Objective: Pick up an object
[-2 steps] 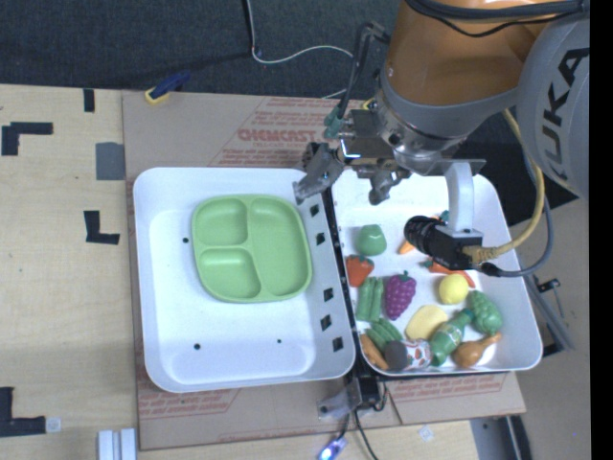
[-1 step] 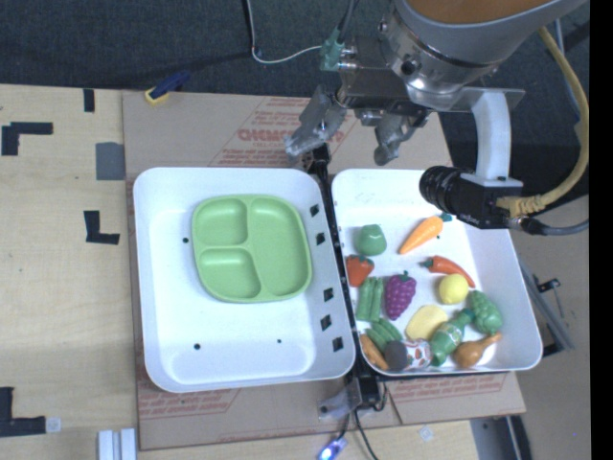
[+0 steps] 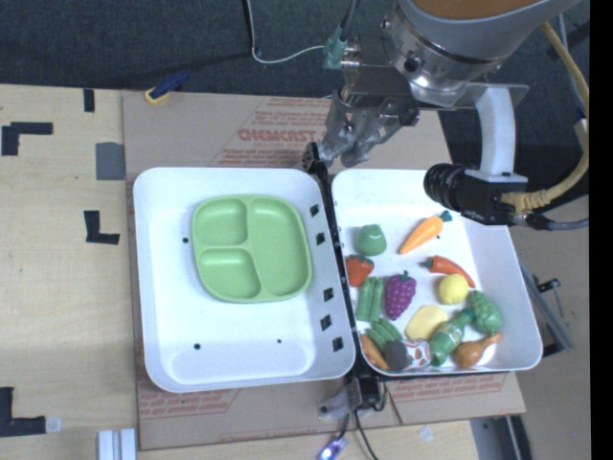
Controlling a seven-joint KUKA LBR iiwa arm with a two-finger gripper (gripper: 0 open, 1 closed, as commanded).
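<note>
Several toy foods lie in the right bin (image 3: 383,192): a green pepper (image 3: 371,240), a carrot (image 3: 422,235), purple grapes (image 3: 399,294), a lemon (image 3: 454,287), a red tomato (image 3: 357,270) and broccoli (image 3: 484,311). Most of them crowd the bin's front half. My gripper (image 3: 347,144) hangs above the back edge where the two bins meet, well behind the food. Nothing shows in its grasp.
A green divided plate (image 3: 253,247) rests in the left bin (image 3: 158,257). A black cylinder (image 3: 465,192) on the arm juts over the right bin's back corner. Cables trail across the dark floor behind. A cardboard sheet (image 3: 220,132) lies under both bins.
</note>
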